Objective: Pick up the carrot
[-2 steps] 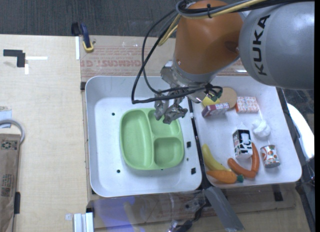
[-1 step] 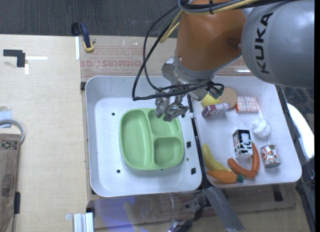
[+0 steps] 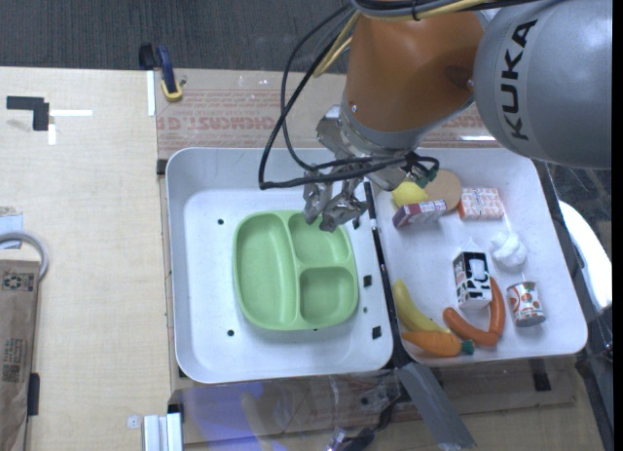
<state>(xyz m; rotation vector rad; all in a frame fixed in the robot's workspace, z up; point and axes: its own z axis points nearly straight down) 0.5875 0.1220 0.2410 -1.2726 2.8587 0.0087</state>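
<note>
Pale wood bench (image 3: 78,274) carries two shallow white bins, a dark floor behind. My gripper (image 3: 329,207) hangs over the left bin (image 3: 195,244), above a green divided tray's (image 3: 292,269) top edge; whether my jaws are parted, I cannot tell. Carrot (image 3: 433,343) lies at the right bin's (image 3: 555,244) near edge, beside a banana (image 3: 414,310), sausages (image 3: 482,320), cartons and a can (image 3: 527,303).

My arm (image 3: 545,59): rounded grey casing, black "KUKA" lettering; glossy orange band (image 3: 409,55) above the wrist; black and yellow cables (image 3: 292,98) looped alongside; grey metal flange; small dull-metal gripper (image 3: 329,207) below.
</note>
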